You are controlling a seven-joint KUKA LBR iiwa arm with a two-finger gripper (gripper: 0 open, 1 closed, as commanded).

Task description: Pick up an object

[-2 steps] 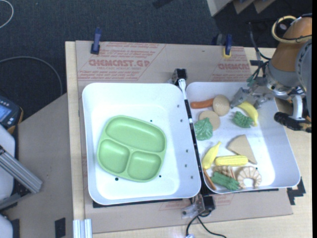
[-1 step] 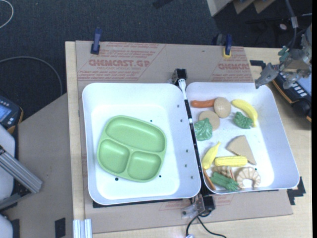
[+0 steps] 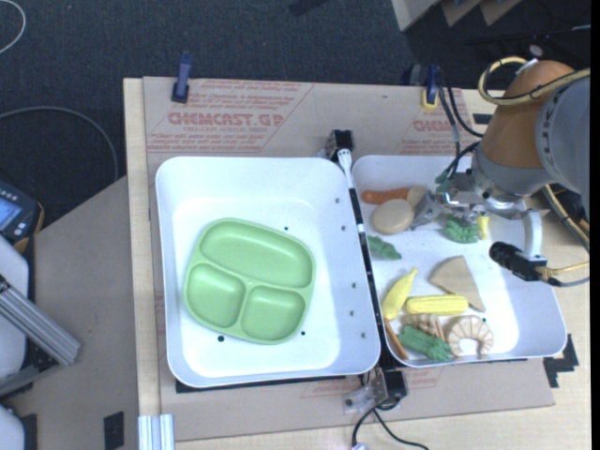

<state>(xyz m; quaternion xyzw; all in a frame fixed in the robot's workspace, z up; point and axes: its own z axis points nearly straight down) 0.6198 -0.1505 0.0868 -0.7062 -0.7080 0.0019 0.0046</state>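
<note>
The right white bin holds several toy foods. At its back lie an orange sausage-like piece and a tan round piece. A small green leaf lies by the left wall. Toward the front are a yellow banana, a corn cob, a tan wedge, a shrimp and a dark green piece. My gripper is low over the back of this bin, right above a bumpy green piece and just right of the tan round piece.
The left white bin holds a light green divided plate. A black divider with clamps runs between the bins. The arm's wrist and a black cable fitting hang over the right bin's far right side.
</note>
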